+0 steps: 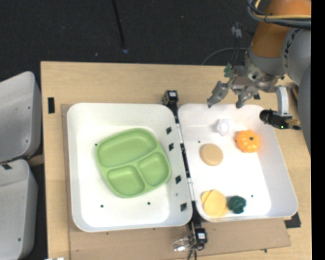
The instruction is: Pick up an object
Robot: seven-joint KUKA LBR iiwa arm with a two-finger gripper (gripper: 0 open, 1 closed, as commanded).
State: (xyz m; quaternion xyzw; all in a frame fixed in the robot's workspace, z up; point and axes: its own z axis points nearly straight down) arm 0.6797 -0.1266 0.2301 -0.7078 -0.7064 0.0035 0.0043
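yellow disc (213, 202) hugs right bin's (276, 196) near rim; fingers (228, 97) spread wide, holding nothing, above far rim.

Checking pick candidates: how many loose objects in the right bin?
5, all in the right bin: white lump and orange pepper at back, tan disc mid, yellow piece and dark green piece at front.

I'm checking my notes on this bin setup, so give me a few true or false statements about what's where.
1. The green tray lies in the left bin. True.
2. The gripper holds the pumpkin. False: its open fingers hold nothing, and the pumpkin lies in the right bin.
3. The tan disc sits in the tray. False: it's in the right bin.
4. The yellow disc lies beside a dark green piece. True.
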